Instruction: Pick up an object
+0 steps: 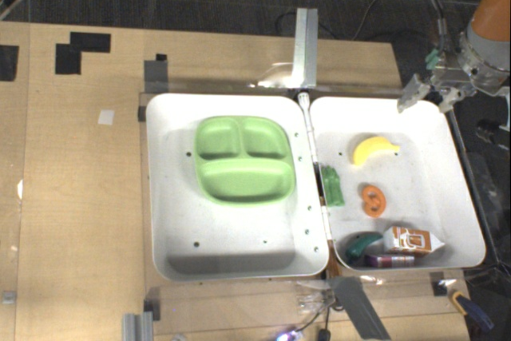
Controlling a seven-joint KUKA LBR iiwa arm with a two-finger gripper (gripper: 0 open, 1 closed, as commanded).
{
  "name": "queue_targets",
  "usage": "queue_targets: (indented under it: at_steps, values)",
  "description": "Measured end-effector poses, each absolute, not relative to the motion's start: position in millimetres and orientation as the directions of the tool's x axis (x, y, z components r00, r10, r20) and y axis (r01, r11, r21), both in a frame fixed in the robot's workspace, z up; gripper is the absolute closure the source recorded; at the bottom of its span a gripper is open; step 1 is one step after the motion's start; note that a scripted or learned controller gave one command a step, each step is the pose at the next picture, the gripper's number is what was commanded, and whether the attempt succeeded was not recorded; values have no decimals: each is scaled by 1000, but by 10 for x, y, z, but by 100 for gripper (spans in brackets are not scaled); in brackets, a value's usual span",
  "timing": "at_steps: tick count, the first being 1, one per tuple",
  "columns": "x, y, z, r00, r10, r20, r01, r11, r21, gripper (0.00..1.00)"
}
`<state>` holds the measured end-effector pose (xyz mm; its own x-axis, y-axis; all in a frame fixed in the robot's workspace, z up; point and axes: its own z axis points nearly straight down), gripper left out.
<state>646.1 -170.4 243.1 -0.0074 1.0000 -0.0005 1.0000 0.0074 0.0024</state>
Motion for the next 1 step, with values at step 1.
queue_targets:
  at_steps: [1]
  values:
    - [5871,-1268,1004,-143,990,0,990,143,1,0]
